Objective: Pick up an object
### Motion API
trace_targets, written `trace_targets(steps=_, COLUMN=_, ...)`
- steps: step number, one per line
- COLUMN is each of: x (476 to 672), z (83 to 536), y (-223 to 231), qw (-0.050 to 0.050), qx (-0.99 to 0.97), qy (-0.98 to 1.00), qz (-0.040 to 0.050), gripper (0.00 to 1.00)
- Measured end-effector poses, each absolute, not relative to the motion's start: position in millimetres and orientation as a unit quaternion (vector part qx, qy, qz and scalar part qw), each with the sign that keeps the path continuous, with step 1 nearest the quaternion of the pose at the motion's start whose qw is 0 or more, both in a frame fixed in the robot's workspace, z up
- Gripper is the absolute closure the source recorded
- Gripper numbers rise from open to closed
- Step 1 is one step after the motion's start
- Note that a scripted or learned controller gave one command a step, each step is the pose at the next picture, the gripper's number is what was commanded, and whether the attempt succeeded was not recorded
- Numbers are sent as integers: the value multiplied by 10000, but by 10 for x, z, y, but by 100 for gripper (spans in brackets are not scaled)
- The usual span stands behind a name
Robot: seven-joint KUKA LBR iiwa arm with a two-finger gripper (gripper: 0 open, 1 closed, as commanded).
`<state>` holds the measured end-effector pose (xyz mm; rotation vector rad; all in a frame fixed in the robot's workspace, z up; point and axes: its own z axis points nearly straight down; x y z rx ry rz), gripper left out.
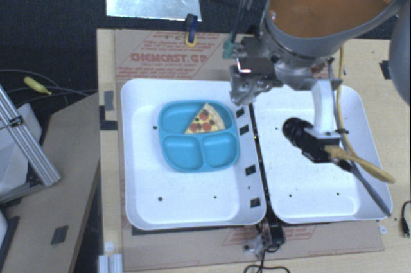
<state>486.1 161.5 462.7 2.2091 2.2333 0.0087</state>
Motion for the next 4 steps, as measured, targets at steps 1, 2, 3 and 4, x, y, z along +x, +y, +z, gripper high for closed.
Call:
trace_targets(steps=1, x=4866, z=4751, y=1812, qw=6, qx=7052, qy=7090, qz=23, gripper=100)
trace_targets(steps=2, x=4865, z=4654, y=1946, qw=1, qx=7051, qy=7091, qz=6, gripper=100)
trace_targets(steps=3, x=5002, z=4862, y=1516, qw=13, qx=7083, qy=7059, qz=17, gripper=100)
trace_targets(steps=4, x=4859, z=4587, y=1629, qw=-2, qx=7058, qy=7084, qz=0, gripper=100)
